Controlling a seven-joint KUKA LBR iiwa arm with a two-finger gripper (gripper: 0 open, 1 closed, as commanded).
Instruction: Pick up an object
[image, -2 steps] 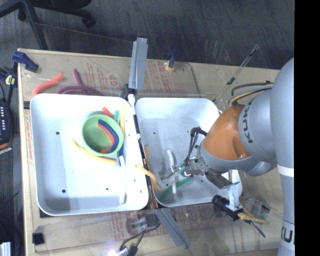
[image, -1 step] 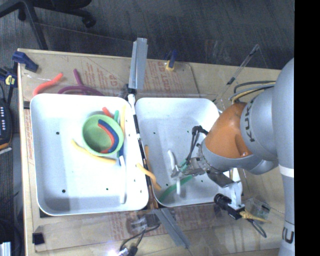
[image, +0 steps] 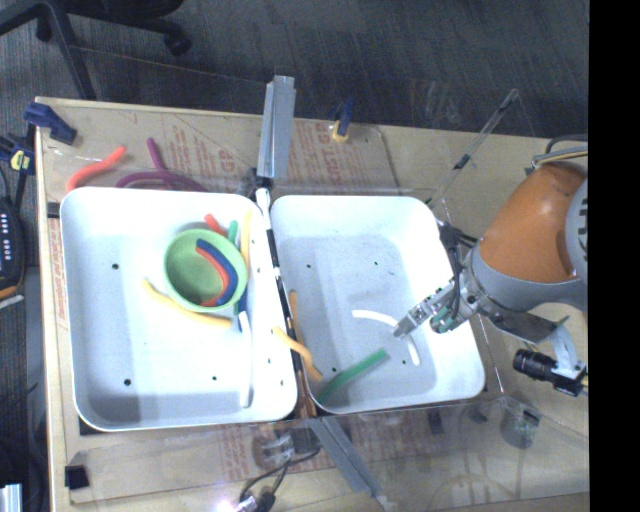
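Observation:
In the right bin (image: 340, 245) lie a curved white strip (image: 370, 317), a green stick (image: 352, 373) near the front wall, and a yellow-orange stick (image: 300, 354) along the left wall. My gripper (image: 418, 318) hangs low over the right side of this bin, its tip just right of the white strip's end. A second short white piece (image: 415, 352) lies just below it. Nothing is visibly held. The arm's orange band (image: 530, 235) sits above the bin's right rim.
The left bin (image: 100, 320) holds a green bowl (image: 205, 270) with red, blue and yellow sticks in and around it. Behind the bins lie an orange stick (image: 95, 168) and a purple loop (image: 160, 180). A grey metal bar (image: 276, 125) stands at the back between the bins.

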